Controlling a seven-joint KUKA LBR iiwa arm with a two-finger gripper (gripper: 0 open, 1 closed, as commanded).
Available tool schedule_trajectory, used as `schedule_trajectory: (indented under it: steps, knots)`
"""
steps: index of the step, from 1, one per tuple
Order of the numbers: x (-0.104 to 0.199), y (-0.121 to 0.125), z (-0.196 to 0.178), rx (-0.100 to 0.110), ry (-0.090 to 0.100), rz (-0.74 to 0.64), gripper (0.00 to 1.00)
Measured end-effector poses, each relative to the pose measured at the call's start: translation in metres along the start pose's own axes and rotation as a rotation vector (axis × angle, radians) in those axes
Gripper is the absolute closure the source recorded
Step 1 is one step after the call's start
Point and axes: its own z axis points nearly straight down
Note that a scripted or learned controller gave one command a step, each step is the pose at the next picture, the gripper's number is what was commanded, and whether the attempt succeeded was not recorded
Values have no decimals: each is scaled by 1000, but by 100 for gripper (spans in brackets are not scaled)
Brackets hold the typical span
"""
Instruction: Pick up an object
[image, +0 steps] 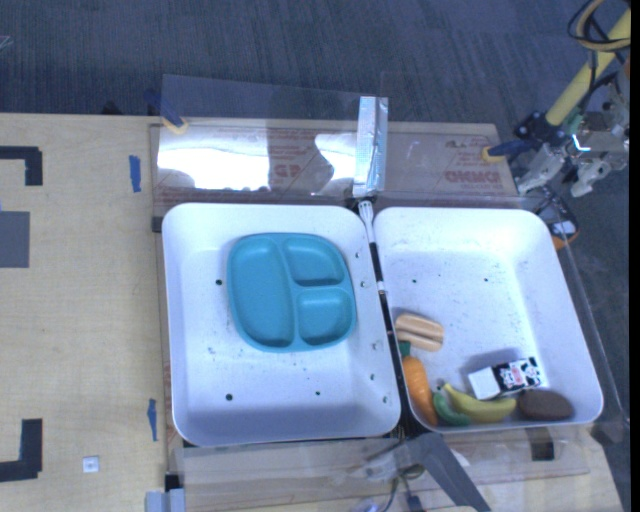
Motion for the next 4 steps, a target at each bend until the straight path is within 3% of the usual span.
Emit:
schedule_trajectory:
  steps: [1,2,3,4]
  knots:
    - [62,-8,118,7,3,-186,0]
    - [43,-94,184,7,2,-211,0]
    - [44,-90,169,-6,-1,-213,100]
    - [44,-90,170,-4,-1,-213,0]
